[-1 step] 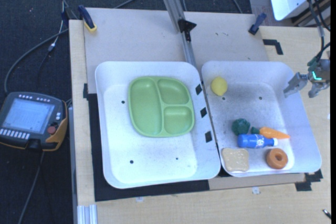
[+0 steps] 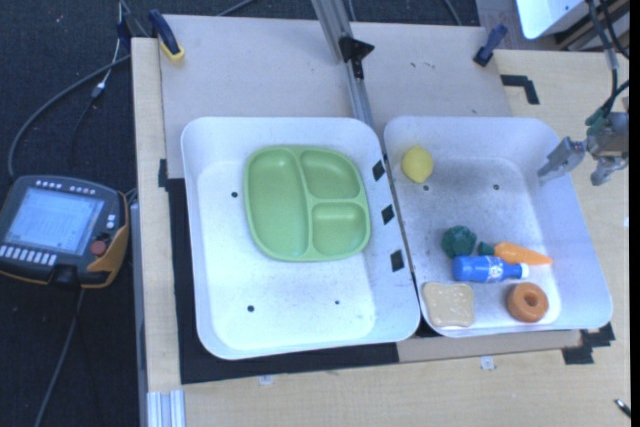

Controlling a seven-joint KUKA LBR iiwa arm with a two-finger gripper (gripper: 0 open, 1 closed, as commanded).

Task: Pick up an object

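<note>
My two-finger metal gripper (image 2: 583, 160) hangs over the right shallow white bin's (image 2: 575, 245) far edge, jaws spread apart (nothing between them); orange plastic carrot (image 2: 524, 255) lies well apart.

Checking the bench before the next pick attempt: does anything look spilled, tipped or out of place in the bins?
Nothing stands out. The green divided plate lies flat in the left bin. The lemon, broccoli, carrot, blue bottle, bread slice and donut all rest inside the right bin.
</note>
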